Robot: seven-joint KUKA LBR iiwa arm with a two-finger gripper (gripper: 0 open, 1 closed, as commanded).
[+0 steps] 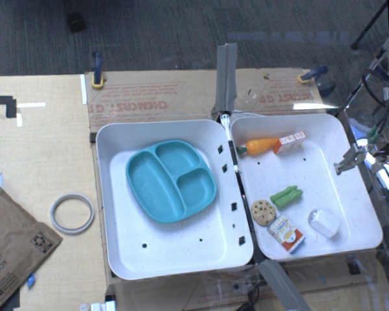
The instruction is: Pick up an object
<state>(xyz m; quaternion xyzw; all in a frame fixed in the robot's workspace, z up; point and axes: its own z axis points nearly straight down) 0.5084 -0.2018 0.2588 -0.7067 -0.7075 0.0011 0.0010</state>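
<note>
The camera view looked down on two shallow white bins side by side on a wooden bench. The left bin [121, 253], at frame centre, held a teal divided plate [172, 180].

The right bin [355, 241] held the candidate objects: a toy carrot [262, 145] touching a small red-and-white box [291, 140] near the top, then lower down a green pea pod [286, 196], a cookie [263, 212], a small juice carton [285, 234] and a pale white piece [324, 223].

The gripper [352, 159] sat at the right edge of the frame, over the right bin's rim, holding nothing; whether it was spread or pressed together could not be told (it was small and blurred).

Risks, as a judgement: the cookie, pea pod and carton crowded together, so a descent there might nudge neighbours or catch two things at once. The white piece against the white floor looked easy to misjudge.
</note>
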